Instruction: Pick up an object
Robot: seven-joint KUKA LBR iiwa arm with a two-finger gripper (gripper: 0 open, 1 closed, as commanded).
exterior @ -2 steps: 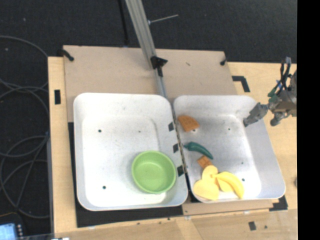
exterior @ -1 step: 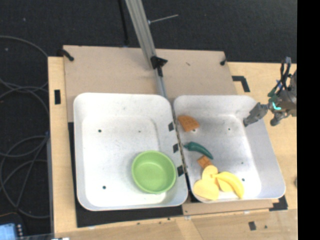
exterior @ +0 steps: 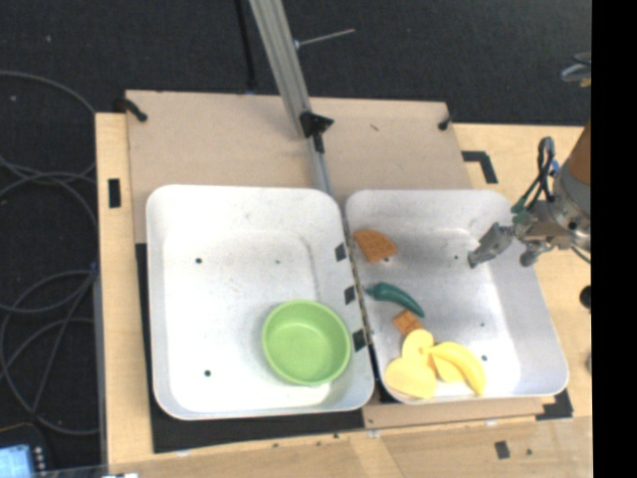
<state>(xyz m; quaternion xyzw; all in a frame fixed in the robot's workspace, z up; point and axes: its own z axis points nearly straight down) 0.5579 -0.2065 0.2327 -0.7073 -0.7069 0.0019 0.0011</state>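
Camera view from above the bench: the gripper [exterior: 486,247] hangs over the upper right part of the right bin [exterior: 518,357], and whether it is released or clenched cannot be told; nothing shows in its grasp. Along that bin's left side lie an orange-brown piece [exterior: 374,245], a dark green pepper [exterior: 396,298], a small orange chunk [exterior: 405,321] and yellow banana-like pieces [exterior: 435,366]. A green bowl [exterior: 307,342] sits in the left bin [exterior: 199,237].

A grey metal gripper [exterior: 495,244] on a grey wrist — an orange-brown band above it, and thin blue and dark cables looping beside the joint.
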